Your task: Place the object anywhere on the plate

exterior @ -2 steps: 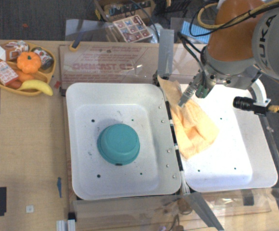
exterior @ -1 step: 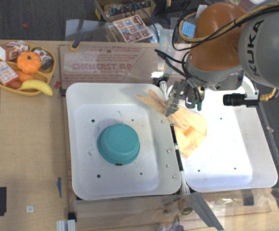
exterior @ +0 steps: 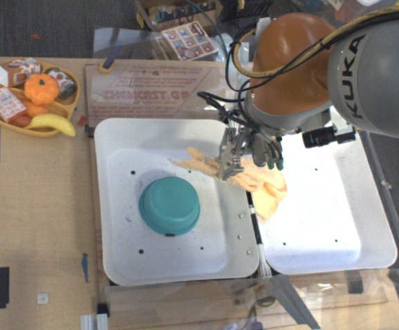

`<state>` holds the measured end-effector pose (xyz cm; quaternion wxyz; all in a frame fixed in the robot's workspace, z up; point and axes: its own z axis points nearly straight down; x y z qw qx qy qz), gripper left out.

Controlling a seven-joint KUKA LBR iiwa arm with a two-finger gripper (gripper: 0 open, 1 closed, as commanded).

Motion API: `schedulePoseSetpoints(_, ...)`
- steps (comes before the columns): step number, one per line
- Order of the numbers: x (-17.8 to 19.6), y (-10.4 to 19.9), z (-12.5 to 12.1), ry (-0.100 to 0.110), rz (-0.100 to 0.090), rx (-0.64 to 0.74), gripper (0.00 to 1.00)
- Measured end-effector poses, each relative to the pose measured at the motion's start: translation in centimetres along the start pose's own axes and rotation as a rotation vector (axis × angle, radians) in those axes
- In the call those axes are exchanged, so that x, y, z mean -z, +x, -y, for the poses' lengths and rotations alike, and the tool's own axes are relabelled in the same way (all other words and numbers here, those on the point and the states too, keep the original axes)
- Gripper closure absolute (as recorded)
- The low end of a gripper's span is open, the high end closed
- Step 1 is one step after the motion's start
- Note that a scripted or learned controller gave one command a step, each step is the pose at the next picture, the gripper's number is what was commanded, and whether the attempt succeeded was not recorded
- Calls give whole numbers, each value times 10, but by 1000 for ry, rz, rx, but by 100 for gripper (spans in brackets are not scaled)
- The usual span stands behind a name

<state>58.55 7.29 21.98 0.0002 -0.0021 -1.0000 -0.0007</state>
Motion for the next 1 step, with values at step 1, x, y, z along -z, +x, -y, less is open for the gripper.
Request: schedulePoseSetpoints(1,0,0,0,0,0,0,0)
